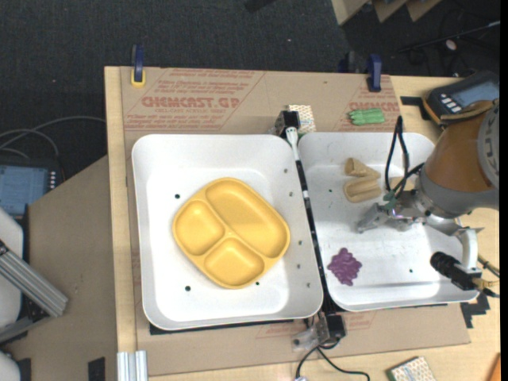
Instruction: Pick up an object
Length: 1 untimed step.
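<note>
A single fixed camera looks down at a slant from well above the desk (198,94), far enough to take in both white bins (151,213) and the dark floor (79,22) beyond.

A yellow divided plate (230,231) is lying flat and slightly turned in the left bin (151,165), while in the right bin (333,153) two tan bread-like pieces (359,178) are resting near the far side and a purple bunch of grapes (344,265) is sitting near the front.
</note>
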Available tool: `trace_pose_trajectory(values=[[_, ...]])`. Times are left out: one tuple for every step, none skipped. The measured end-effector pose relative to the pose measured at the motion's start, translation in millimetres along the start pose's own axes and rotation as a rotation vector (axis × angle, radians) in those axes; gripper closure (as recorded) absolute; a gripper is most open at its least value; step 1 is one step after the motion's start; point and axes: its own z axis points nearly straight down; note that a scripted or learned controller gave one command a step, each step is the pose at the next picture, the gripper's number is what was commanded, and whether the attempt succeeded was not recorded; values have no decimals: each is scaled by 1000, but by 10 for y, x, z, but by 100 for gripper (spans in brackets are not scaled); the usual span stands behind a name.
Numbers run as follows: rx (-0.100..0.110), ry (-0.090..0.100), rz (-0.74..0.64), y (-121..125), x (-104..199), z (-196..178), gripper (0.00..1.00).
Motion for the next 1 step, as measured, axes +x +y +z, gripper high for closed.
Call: trace_pose_trajectory(values=[[3, 9, 7, -231, -630, -11, 0]])
